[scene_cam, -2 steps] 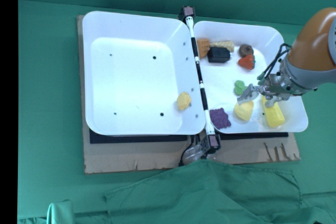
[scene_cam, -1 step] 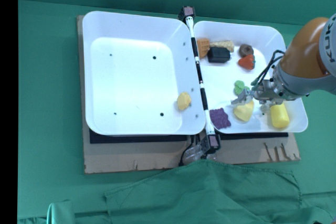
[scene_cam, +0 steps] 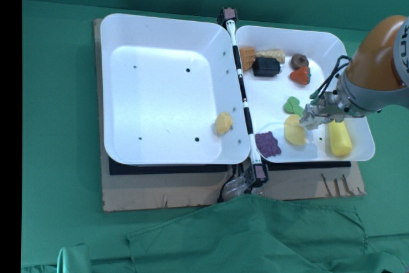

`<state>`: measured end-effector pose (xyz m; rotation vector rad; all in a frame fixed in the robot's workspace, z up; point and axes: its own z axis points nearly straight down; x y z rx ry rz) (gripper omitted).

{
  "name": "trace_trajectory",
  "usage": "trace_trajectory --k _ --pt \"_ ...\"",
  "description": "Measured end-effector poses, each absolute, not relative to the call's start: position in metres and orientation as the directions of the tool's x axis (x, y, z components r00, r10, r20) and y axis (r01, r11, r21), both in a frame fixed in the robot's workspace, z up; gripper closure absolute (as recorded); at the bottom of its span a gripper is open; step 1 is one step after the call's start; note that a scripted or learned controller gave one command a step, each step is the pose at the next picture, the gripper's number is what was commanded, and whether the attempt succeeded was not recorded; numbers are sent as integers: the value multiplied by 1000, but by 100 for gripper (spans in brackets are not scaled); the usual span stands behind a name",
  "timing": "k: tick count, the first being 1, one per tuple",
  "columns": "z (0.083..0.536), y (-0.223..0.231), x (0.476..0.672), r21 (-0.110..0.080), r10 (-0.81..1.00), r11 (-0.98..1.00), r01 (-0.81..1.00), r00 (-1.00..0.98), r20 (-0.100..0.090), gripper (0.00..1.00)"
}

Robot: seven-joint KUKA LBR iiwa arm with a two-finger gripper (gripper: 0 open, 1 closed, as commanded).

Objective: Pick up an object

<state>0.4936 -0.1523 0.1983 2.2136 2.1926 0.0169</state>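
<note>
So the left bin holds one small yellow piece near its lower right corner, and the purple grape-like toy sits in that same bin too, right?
Not quite. The camera view shows the small yellow piece alone in the left bin, near its lower right corner. The purple grape-like toy lies in the right bin, near that bin's lower left corner.

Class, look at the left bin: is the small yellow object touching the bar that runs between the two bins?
Apart. The camera view shows the small yellow object with white bin wall between it and the bar.

Your gripper (scene_cam: 311, 118) hangs low in the right bin (scene_cam: 358, 149), just beside the yellow wedge (scene_cam: 294, 132); small yellow piece (scene_cam: 223, 123) sits in left bin (scene_cam: 128, 29).
</note>
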Motion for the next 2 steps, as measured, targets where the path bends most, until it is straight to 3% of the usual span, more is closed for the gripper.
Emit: trace_trajectory --k 1,2 --pt "264 -153 493 11 1000 -3 1000 3 -4 100" --pt "329 -152 491 11 1000 -3 1000 3 -4 100"
